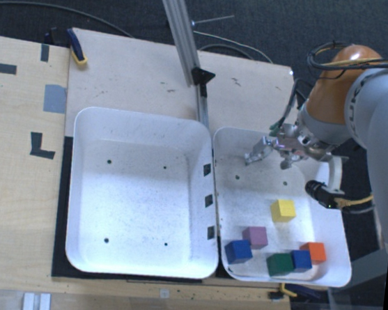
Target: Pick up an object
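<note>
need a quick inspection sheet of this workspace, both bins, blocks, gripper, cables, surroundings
surface: pale wooden bench bearing the left white bin and right white bin, side by side
job's things: in the right bin, yellow cube, purple cube, two blue cubes, green cube, orange cube
clutter: grey tape patches on the bench
grippers: gripper over the right bin's far end, holding nothing
cables: thin cable behind the bench
surroundings: slanted metal rail, dark floor

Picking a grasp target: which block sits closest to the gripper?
The yellow block. It lies alone, nearest below the gripper; the purple, blue, green and orange blocks cluster further down the right bin.
</note>
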Motion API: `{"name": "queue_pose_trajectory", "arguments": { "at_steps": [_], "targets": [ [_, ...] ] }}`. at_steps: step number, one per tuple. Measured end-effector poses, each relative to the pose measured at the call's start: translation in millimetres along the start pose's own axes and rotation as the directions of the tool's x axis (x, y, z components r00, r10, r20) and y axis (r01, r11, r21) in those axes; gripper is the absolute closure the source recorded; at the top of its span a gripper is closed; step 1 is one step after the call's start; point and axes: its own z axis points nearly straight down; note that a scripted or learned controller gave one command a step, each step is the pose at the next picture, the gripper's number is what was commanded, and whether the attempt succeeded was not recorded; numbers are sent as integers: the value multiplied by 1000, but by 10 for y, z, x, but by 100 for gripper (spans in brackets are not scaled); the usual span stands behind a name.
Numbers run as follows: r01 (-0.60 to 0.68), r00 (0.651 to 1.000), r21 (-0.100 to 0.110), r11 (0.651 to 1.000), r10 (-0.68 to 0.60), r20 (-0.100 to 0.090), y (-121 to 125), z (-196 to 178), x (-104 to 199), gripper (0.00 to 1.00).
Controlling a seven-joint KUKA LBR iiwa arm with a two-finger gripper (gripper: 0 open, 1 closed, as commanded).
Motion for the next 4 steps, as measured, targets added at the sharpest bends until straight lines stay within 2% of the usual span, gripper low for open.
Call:
{"name": "queue_pose_trajectory", "arguments": {
  "at_steps": [1, 2, 3, 4],
  "targets": [
    [-2, 1000, -1, 1000, 2, 0, -526, 233, -398, 0],
    [2, 1000, 0, 1000, -2, -4, -1076, 622, -64, 0],
    [1, 1000, -7, 1000, -1, -1, -1026, 600, -463, 0],
    [10, 1000, -8, 1000, -10, -5, -943, 453, 236, 0]
  ]
}}
